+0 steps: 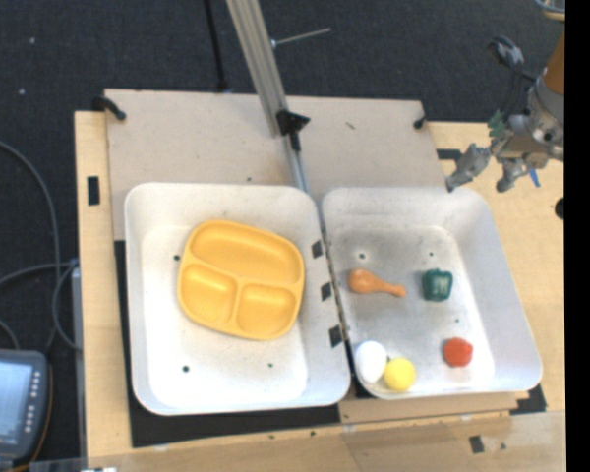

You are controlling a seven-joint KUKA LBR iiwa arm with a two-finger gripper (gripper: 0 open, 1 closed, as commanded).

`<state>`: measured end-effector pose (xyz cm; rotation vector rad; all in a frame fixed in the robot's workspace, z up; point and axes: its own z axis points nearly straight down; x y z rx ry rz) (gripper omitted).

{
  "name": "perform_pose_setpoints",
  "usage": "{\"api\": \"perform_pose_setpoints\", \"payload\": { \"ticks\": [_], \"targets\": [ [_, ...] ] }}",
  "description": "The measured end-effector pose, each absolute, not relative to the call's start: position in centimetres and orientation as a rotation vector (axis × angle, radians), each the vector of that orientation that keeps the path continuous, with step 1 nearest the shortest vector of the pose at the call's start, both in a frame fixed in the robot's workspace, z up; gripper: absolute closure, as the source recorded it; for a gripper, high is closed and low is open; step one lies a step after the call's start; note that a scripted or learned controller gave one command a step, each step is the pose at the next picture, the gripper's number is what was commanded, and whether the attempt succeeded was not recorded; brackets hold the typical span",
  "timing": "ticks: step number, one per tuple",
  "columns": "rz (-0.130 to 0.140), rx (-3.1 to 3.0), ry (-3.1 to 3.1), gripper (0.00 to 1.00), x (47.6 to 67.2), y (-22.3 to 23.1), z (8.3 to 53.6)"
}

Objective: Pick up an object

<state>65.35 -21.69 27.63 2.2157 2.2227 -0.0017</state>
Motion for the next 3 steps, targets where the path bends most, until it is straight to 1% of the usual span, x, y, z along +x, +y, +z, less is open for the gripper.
{"api": "perform_pose_setpoints", "payload": {
  "ticks": [1,2,3],
  "targets": [
    [-0.003,2.215,2.224,0.0,65.3,-21.7,27.6],
    [-0.006,2.218,2.227,0.0,65.2,-20.9,22.2],
    [-0.007,2.223,2.222,0.0,64.4,-21.4,17.7]
  ]
}}
